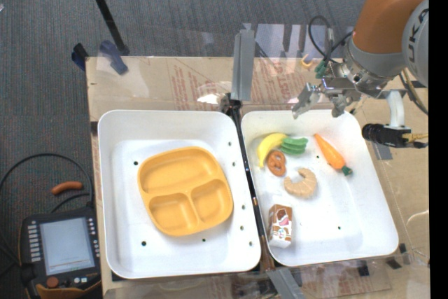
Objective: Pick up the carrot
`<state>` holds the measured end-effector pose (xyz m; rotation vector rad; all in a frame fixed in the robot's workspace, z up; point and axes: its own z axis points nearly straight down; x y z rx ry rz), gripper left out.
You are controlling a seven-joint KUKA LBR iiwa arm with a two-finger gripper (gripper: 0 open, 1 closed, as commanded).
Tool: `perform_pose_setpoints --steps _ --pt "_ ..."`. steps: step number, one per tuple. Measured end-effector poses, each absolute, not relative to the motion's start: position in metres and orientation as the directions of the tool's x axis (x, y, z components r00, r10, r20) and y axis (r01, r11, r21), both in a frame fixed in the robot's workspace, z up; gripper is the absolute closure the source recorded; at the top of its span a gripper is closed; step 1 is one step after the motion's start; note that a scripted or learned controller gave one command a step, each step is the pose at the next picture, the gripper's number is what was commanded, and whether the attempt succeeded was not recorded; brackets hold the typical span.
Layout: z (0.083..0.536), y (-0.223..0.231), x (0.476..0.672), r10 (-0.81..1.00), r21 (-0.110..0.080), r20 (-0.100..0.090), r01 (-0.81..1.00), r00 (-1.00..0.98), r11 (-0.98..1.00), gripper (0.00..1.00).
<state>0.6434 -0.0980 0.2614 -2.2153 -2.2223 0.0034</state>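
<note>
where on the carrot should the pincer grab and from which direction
Grip the carrot across its thick orange middle, coming straight down from above. It lies flat in the right bin, slanting from its pointed upper-left end to the green stub at lower right, so the fingers should close across that slant. Bare floor on both long sides leaves room, with the green pea pod probably far enough off. The pincer hangs above the bin's back edge.

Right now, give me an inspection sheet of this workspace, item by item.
Surface: bench bearing two white bins, left bin and right bin.
Job's things: carrot lying in the right bin, untouched.
Clutter: banana, green pod, pretzel, croissant, small carton; yellow divided plate in the left bin.
Grippers: claw above the right bin's far edge, holding nothing seen.
Cables: black cable near the wrist.
Surroundings: teach pendant on grey carpet.
</note>
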Motion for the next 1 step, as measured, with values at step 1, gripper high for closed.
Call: perform_pose_setpoints --steps 1 --pt "0.216 -0.1505 0.6231 0.981 -0.005 0.0 0.981 0.194 -0.194 0.0"
